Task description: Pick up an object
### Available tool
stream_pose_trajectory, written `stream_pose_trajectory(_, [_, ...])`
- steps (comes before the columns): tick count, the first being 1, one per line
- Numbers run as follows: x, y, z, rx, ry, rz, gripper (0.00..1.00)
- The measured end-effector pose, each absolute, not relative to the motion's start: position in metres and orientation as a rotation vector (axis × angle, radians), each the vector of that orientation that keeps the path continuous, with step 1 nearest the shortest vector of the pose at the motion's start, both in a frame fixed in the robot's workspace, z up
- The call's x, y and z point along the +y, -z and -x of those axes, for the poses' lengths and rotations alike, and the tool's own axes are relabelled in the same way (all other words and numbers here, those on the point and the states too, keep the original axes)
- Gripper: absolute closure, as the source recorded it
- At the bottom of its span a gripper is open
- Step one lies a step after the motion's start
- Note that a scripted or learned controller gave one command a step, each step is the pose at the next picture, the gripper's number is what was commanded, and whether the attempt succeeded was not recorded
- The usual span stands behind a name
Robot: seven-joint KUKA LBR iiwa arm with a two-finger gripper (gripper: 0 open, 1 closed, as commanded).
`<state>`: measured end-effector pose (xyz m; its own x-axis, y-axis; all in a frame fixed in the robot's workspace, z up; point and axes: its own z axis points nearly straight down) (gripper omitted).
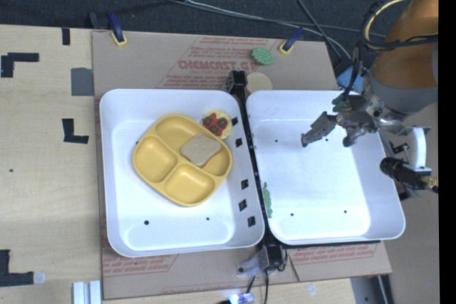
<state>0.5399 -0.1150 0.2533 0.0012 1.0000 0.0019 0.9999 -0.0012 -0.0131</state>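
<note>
In the left bin [121, 224] lies a yellow divided plate [160, 160]. A flat brown square like a slice of toast [200, 149] rests on the plate's middle. A small red berry-like piece [216, 124] sits at the plate's upper right corner. My gripper [329, 140] hangs over the upper middle of the right bin [370, 224], open, its two dark fingers spread with nothing between them. It is well to the right of the plate and its items.
A small green scrap [266, 197] lies by the right bin's left wall. A green dotted piece [262, 55] sits on the cardboard behind the bins. Black clips line the divider between the bins. Cables run across the dark floor at the back.
</note>
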Motion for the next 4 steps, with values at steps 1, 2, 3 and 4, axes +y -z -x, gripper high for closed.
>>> stream_pose_trajectory(1, [-0.115, -0.259, -0.542, -2.222, -0.001, 2.219, 0.00])
stream_pose_trajectory(2, [-0.109, -0.214, -0.541, -2.220, -0.006, 2.217, 0.00])
stream_pose_trajectory(3, [-0.109, -0.170, -0.542, -2.220, -0.007, 2.217, 0.00])
stream_pose_trajectory(4, [-0.098, -0.116, -0.543, -2.219, -0.006, 2.217, 0.00])
